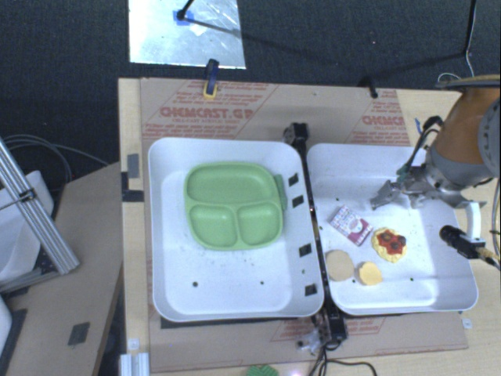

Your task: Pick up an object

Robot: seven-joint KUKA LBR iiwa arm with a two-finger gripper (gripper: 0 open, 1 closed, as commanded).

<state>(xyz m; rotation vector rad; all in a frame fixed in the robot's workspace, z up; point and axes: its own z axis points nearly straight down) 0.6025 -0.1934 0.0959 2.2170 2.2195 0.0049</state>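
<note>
Gripper (391, 196) over the right bin (438, 292), fingers spread and bare, near the pink packet (350, 225).

One fixed camera above my table, looking down at a slant.
I see both bins (235, 151) whole from moderate height; my arm (470, 143) enters from the right.

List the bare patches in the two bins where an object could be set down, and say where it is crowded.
Left bin: bare floor in front of the green tray, toward the near wall. Right bin: bare floor at the far left corner, behind the packet. Crowded: the near half, where the packet, pizza toy, tan disc and yellow piece cluster, and the tool hangs just behind them.
</note>
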